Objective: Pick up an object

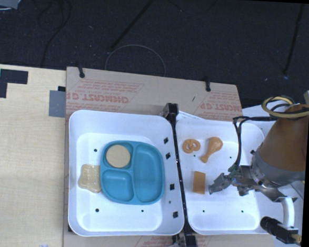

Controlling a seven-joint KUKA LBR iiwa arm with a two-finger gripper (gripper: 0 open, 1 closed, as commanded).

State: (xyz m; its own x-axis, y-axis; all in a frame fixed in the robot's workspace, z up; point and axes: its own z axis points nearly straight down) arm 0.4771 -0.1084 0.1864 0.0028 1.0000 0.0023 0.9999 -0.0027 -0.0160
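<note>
Two white bins; gripper (217, 183) low in right bin (243, 219), beside orange block (199, 182); grip state unclear

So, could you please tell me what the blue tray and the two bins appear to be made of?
Blue tray: probably moulded plastic, uniform colour, rounded compartments, soft sheen. Left bin and right bin: likely thin formed plastic, smooth white, rounded corners and raised rims.

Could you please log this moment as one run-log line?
gripper: low in right bin, beside orange block | held: nothing seen | pretzel, drumstick: untouched
</note>
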